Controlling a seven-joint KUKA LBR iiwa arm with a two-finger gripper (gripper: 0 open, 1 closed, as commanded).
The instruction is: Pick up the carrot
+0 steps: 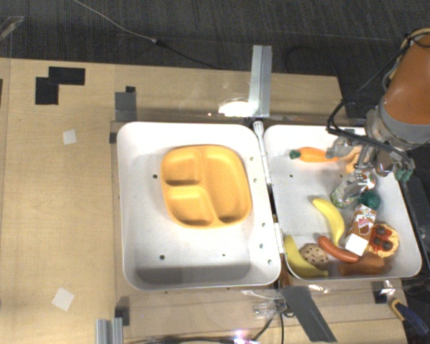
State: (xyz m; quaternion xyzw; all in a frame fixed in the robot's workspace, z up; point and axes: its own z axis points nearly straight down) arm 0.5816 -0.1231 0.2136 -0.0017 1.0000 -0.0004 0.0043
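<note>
The carrot point(312, 155), orange with a green tip at its left end, lies flat near the back of the right bin point(294, 192). My gripper point(349, 191) hangs over the bin's middle right, below and to the right of the carrot and apart from it. Its metal fingers point(342, 193) point down toward the bin floor, with no object visible between them.
A yellow sectioned plate point(203, 185) sits in the left bin point(140, 213). The right bin's front holds two bananas point(331, 218), a hot dog point(338, 250), a cookie point(314, 254), a pizza slice point(384, 239) and a small carton point(362, 229).
</note>
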